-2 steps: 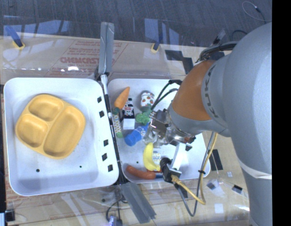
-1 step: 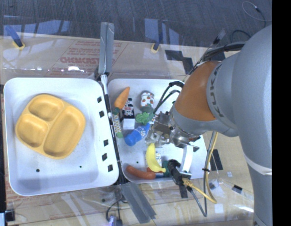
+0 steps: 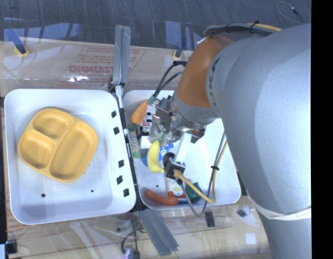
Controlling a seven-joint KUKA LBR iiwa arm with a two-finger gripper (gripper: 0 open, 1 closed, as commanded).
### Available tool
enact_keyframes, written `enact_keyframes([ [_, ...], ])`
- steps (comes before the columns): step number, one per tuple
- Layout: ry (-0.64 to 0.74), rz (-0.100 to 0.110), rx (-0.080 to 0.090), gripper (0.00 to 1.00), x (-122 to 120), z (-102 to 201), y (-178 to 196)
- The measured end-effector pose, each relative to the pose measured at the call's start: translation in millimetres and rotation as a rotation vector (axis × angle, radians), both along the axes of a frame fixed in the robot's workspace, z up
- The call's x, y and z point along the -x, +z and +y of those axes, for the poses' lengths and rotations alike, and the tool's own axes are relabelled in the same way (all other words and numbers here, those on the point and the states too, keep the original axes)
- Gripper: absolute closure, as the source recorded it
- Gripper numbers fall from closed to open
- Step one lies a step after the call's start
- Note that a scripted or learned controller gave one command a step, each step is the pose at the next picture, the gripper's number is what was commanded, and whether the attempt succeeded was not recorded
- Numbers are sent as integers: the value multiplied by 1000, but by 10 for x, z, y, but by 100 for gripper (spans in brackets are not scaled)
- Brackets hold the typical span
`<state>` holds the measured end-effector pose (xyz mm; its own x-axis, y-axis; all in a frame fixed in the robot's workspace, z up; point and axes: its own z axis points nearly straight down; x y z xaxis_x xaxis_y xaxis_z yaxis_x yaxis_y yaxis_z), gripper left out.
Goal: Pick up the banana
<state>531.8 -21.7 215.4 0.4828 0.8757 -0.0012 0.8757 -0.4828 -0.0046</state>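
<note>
Starting at the left, I see the left bin (image 3: 26, 198) holding a yellow divided plate (image 3: 57, 143) with three compartments, lying toward the bin's far left part, and a few small dark specks sit on the white floor nearer the front edge. A grey divider strip (image 3: 121, 58) runs up between the two bins, with a row of black markings along the left bin's right wall. Just past that, in the right bin (image 3: 228, 185), an orange carrot-like piece (image 3: 138, 111) lies near the far left corner, and a long orange-red piece (image 3: 161, 198) lies along the front wall beside something green (image 3: 191, 194). The banana (image 3: 154, 155) shows as a yellow curved shape in the middle left part of the right bin, directly below my gripper (image 3: 162, 131) and partly covered by it and by a black and yellow fitting on my wrist. My body crosses in from the right, the orange band (image 3: 201, 74) above the wrist hanging over the bin's far edge, with cables trailing down toward the front. Whether my jaws are parted or closed, I cannot tell, and I cannot tell whether the banana is touched by them.
</note>
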Motion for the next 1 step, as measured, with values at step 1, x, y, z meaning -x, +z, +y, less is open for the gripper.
enact_keyframes([
  [1,-85,0,1,100,-107,381,12],
])
